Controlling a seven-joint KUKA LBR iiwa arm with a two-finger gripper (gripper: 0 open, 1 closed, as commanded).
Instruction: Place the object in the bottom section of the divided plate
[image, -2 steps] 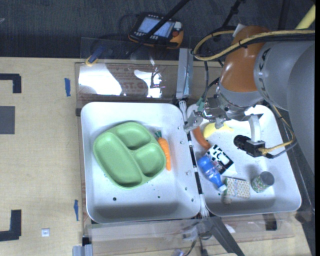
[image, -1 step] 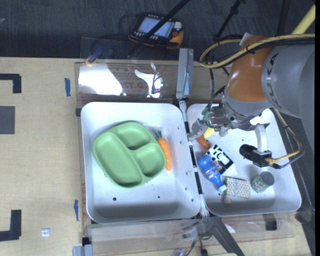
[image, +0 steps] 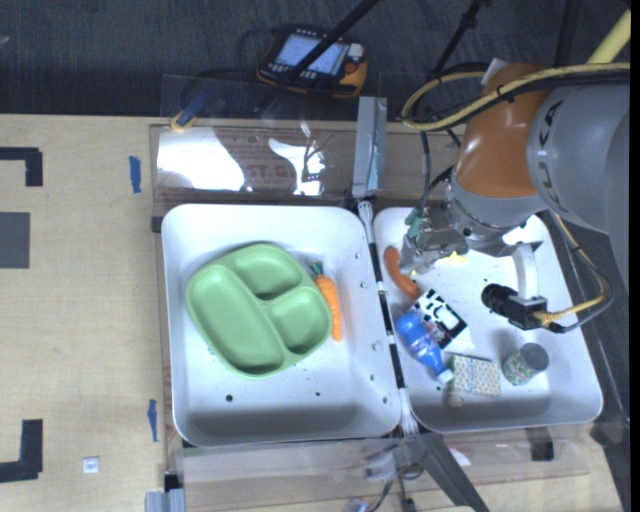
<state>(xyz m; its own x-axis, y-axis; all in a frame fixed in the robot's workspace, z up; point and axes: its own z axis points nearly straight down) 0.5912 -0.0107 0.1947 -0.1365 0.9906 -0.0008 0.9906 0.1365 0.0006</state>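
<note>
Though fingers' (image: 420, 243) state is unclear, they hover beside right bin's (image: 575, 395) left wall.

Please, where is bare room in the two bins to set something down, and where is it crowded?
Left bin: a wide bare strip between the green plate and the near wall; the plate's sections look bare too. A carrot lies along its right edge. Right bin: crowded, with the blue bottle, patterned sachet, small cup and the gripper; only small patches remain.
</note>
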